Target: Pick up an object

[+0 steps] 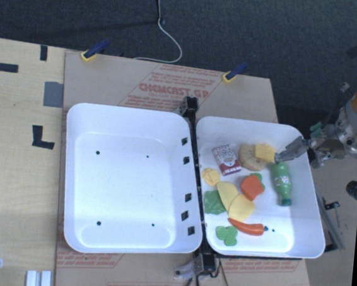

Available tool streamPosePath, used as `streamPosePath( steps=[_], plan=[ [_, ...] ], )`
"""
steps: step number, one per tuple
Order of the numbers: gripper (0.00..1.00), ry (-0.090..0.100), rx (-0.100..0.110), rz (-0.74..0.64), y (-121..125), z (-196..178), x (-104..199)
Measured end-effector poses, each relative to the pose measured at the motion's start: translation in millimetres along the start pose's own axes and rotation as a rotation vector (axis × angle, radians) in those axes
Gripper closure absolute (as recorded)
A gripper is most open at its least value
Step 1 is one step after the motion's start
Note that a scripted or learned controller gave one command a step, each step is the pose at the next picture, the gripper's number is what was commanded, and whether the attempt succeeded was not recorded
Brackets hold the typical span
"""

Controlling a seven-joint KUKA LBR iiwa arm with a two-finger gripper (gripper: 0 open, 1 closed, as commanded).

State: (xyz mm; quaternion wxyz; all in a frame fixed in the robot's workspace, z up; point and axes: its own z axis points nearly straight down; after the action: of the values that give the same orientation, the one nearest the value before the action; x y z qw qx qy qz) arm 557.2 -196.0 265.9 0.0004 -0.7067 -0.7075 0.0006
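White plastic bins, two: I count ten toys in the right bin [301,247], centre-right of frame, among them one green bottle [281,182]. Gripper [290,150] at that bin's upper right edge; finger spread I cannot tell.

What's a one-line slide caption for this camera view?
The hand hovers over the right bin, near a green bottle, amid a pile of toy food; left bin alongside.

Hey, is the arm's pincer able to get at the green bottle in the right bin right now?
Probably yes. The pincer hangs just above the green bottle, which lies by the right bin's far right side with nothing on top. The orange piece beside it leaves a gap.
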Motion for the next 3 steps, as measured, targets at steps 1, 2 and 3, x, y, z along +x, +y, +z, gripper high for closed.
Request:
streamPosePath(
  steps=[1, 2, 3],
  plan=[
    [0.00, -0.002, -0.005, -0.005, 9.8, 170.1, 76.5],
    [1.00, -0.003, -0.011, -0.001, 11.7, 152.6, 73.3],
    [1.00, 0.000, 0.000, 0.000, 21.4, 182.8, 63.6]
  ],
)
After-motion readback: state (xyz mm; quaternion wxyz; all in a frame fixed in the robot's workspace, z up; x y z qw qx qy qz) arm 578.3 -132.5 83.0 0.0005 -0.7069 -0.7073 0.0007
